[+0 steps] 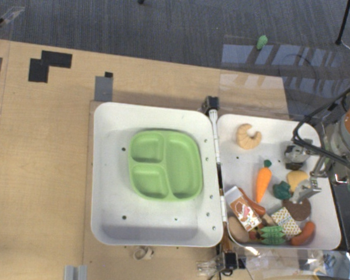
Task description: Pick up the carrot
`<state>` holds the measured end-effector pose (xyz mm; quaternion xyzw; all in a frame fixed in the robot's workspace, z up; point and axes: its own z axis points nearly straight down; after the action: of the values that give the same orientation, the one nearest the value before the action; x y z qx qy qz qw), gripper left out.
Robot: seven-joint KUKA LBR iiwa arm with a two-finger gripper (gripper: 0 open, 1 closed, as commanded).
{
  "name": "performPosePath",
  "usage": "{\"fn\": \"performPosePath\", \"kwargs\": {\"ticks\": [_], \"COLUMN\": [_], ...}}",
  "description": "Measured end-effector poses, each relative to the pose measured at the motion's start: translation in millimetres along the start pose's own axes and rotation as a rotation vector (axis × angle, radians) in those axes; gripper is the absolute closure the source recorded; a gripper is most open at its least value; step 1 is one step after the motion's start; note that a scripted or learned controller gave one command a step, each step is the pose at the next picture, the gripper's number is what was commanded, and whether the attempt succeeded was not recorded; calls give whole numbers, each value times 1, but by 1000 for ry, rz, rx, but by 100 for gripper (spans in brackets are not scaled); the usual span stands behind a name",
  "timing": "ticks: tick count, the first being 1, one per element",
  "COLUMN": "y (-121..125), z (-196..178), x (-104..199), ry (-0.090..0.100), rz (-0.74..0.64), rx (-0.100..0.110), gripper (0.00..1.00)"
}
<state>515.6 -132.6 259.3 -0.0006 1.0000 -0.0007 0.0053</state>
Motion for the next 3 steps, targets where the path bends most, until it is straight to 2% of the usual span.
{"fn": "performPosePath", "kwargs": {"ticks": [1,2,3], "y": [-4,17,18], "z": [150,168,155], "x": [-44,-16,-20], "ry": [8,-15,-22], "rz": [-318,-198,-205], "rx": [-5,3,5], "gripper": [0,0,100]}}
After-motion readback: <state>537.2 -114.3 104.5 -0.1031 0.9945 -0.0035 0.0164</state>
